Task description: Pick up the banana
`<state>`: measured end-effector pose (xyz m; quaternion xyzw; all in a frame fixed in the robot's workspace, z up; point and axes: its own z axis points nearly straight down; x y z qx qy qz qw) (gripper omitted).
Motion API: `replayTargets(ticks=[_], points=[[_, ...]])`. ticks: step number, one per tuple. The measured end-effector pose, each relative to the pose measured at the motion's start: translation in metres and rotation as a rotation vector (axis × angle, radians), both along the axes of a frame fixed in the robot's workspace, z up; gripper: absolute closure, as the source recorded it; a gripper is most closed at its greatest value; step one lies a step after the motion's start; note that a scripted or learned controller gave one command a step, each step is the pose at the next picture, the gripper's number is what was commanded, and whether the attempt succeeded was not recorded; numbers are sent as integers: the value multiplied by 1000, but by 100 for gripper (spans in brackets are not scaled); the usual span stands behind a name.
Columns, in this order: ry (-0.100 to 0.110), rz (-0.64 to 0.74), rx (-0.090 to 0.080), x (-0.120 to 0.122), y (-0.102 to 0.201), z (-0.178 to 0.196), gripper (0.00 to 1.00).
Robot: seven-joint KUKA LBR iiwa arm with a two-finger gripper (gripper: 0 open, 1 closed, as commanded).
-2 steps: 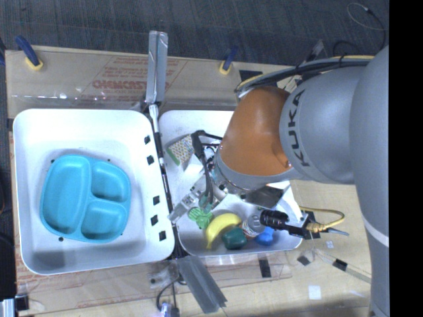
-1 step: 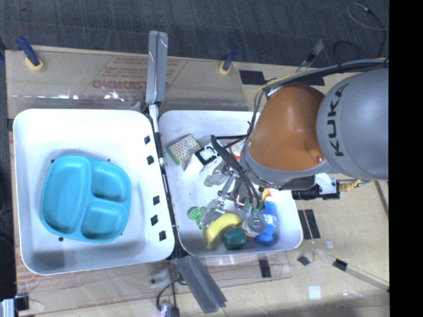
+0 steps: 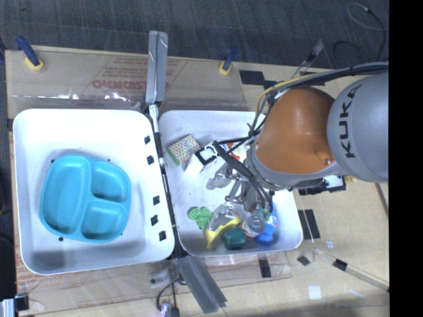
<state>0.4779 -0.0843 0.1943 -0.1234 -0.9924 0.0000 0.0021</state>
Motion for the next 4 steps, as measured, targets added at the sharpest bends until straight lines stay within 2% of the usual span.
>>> replayTargets(ticks=[1, 2, 3, 4], points=[[-1, -99, -1, 34, -56, -2, 0], [1, 74, 2, -1, -42, -100, 0], [2, 6, 2, -1, -44, -103, 0], [5, 9, 4, 0, -44, -95, 100]])
